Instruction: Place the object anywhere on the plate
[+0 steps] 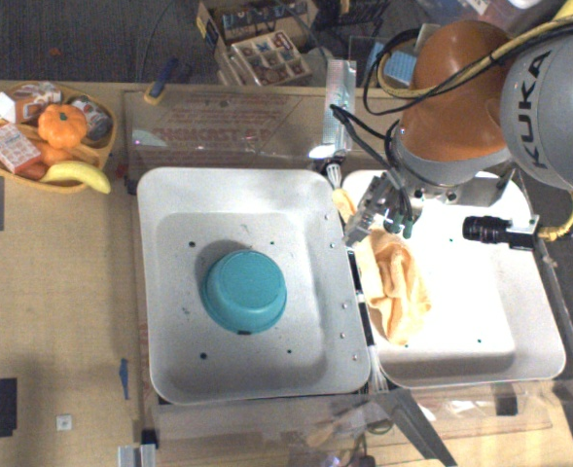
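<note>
Yellow cloth (pixel 397 290) lies crumpled in the right bin (pixel 519 353): soft and light, so we'd pinch a raised fold. Our gripper (pixel 381 217) hovers above; we cannot tell its state.

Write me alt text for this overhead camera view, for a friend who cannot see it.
A grey robot arm reaches in from the right, its gripper hanging just above a crumpled yellow cloth at the left side of the right white bin. In the left white bin sits a teal plate, upside down. A basket of toy food stands at the far left.
</note>
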